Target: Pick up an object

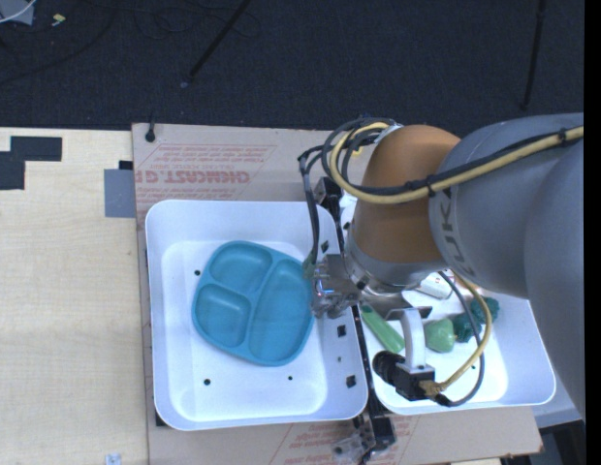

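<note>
A blue divided plate (pixel 254 301) lies in the left bin (pixel 163 260), tilted toward its right wall. In the right bin (pixel 528 376) lie a long green piece (pixel 382 328), a pale green lump (pixel 439 335) and a dark teal item (pixel 464 328), all partly under the arm. My gripper (pixel 376 300) hangs below the orange-banded wrist (pixel 407 201), low over the left part of the right bin, close to the long green piece. The wrist body hides whatever is directly under it.
A white object (pixel 436 284) peeks out beside the wrist in the right bin. A black cable connector (pixel 397 376) dangles near that bin's front. The divider between the bins (pixel 344 356) runs just left of the gripper. Cardboard (pixel 223 168) lies under both bins.
</note>
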Robot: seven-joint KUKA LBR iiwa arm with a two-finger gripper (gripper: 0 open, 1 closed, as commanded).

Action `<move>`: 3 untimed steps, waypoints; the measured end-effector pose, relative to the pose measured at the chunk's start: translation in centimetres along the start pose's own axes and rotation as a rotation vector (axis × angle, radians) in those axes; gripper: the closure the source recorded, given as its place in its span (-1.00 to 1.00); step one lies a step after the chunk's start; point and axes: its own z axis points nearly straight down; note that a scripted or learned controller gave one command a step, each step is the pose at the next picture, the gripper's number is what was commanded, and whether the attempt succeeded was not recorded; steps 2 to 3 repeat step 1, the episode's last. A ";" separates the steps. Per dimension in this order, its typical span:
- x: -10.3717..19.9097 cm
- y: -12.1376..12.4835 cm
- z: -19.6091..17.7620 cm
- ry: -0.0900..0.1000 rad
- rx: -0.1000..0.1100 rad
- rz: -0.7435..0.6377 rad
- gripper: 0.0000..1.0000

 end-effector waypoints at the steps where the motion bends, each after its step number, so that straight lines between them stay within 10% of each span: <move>1: -0.2 -0.6 -2.0 0.001 -0.004 -0.002 1.00; 3: -0.2 -0.6 -2.0 0.001 -0.004 -0.002 1.00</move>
